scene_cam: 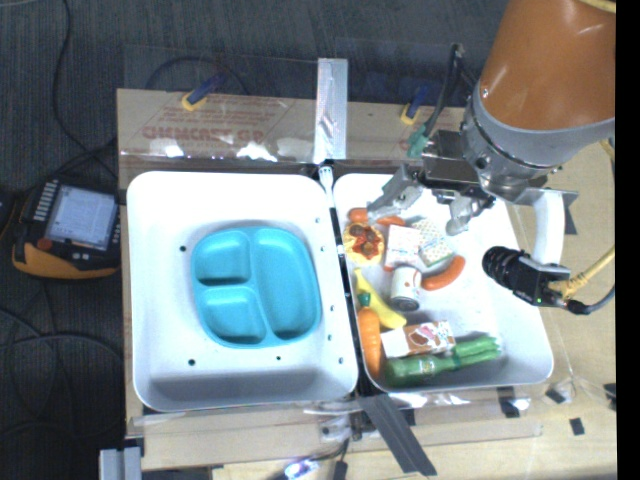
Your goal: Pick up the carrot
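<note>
Hovering spread and empty, claw (pixel 430 200) sits at 12 o'clock of right bin (pixel 525 313). Carrot (pixel 369 340) lies at 7 o'clock against left wall. Approach step; next needs travel there, then descent.

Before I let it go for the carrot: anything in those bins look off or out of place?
Nothing spilled or damaged. The carrot is wedged against the right bin's left wall, crowded by a banana and a small carton, with the claw above the far end. The blue tray sits square.
</note>
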`<state>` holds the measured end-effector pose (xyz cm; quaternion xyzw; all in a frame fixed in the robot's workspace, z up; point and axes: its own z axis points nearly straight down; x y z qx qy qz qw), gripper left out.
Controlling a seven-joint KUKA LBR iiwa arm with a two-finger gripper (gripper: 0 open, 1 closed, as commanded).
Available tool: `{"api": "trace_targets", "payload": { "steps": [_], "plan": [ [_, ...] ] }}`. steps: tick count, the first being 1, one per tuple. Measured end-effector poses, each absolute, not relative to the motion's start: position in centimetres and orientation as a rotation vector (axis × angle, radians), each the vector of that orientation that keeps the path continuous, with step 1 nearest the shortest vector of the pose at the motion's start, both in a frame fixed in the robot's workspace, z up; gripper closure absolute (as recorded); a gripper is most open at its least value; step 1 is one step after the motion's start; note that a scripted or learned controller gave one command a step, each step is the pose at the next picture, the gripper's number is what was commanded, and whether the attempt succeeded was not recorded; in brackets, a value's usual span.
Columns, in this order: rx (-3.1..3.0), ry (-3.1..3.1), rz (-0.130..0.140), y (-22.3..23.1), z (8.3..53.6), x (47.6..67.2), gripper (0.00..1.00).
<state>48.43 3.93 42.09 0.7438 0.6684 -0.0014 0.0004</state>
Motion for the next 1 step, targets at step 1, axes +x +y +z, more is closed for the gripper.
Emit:
{"api": "trace_targets", "payload": {
  "steps": [1],
  "plan": [
    [2.397,2.032,-0.004,-4.05,31.82,48.4,0.0]
  ]
}}
